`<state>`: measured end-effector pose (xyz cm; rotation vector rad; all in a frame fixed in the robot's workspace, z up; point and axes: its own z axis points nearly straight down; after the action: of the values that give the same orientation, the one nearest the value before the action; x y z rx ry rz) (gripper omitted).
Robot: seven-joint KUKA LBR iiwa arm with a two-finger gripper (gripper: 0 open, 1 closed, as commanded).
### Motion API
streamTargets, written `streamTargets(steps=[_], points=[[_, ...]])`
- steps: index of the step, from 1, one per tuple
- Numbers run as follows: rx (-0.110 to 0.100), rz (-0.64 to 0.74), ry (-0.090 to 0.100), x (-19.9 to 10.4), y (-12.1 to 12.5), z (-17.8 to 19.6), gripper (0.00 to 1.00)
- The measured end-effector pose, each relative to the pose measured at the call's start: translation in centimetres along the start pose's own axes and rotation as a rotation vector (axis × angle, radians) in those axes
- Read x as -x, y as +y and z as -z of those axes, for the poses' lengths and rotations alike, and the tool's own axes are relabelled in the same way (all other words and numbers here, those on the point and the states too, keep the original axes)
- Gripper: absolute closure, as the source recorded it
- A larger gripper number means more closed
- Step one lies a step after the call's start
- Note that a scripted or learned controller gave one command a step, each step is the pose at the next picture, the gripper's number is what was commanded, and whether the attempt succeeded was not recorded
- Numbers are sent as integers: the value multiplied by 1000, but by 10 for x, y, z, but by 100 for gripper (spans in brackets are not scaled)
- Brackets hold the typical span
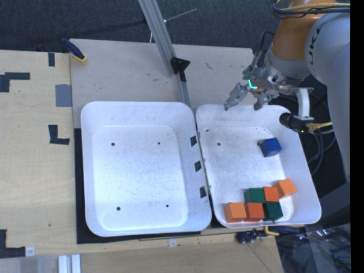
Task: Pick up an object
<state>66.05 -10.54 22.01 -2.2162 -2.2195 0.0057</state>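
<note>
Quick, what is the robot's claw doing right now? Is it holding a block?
Gripper: open, holding nothing, up over the far edge of the right bin. The blue block lies in the bin, untouched.

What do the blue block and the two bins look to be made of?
Blue block: probably painted wood or foam; flat, matte colour with no glare.
Left bin and right bin: likely moulded plastic; smooth white walls, rounded corners, a slight sheen, dark scuff specks on the floors.
</note>
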Motion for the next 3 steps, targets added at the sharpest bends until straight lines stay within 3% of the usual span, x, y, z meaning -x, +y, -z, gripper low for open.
streamTargets(steps=[1,3], points=[[4,1,-1,0,1,3,0],[0,0,-2,2,-5,-103,0]])
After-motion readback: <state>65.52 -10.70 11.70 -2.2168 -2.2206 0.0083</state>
